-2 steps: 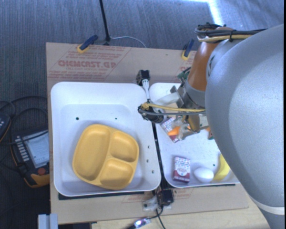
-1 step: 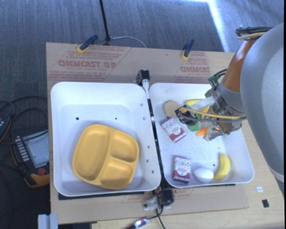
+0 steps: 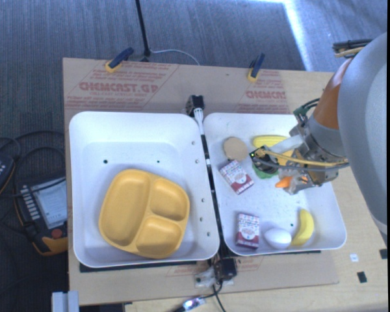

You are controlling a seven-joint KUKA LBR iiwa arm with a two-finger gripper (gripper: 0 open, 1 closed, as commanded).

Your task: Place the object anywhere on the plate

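While the yellow three-compartment plastic plate (image 3: 143,212) lies bare in the left white bin (image 3: 91,135), the gripper (image 3: 285,173) (open or closed, I cannot tell) hovers among toy foods (image 3: 303,227) in the right white bin (image 3: 331,236), none yet placed.

— We see the arm (image 3: 372,103) as a broad, smooth shell of pale grey, rounded like a drum along its side.
— Agreed. We also note the orange band (image 3: 327,106) wrapping it just above the wrist (image 3: 320,138), which narrows to a darker grey collar.
— Past that, we make out the gripper (image 3: 287,169) as a crowded cluster of grey and dark parts.
— Its finer details are too blurred for us to tell.
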